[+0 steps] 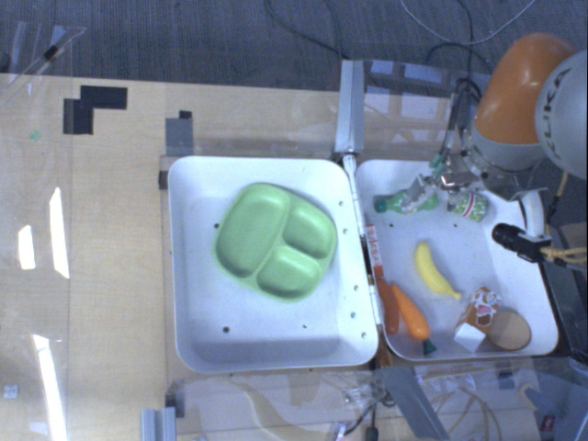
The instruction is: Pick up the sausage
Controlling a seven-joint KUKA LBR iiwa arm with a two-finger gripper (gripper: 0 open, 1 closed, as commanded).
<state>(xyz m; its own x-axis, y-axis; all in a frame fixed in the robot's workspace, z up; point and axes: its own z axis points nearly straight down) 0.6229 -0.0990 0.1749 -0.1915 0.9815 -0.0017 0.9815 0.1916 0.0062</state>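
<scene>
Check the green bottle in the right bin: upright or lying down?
Lying down. The green bottle rests on its side along the right bin's far wall, beside the end effector.

Bright, even overhead light, white glare streaks on the bench (55, 237), slight softness overall.

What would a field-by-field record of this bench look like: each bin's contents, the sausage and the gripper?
left bin: holds a green divided plate
right bin: green bottle, banana, carrot, sausage, small carton, brown egg-shaped item
sausage position: along the right bin's left wall, beside the carrot
gripper: over the right bin's far end, near the green bottle, apart from the sausage
</scene>
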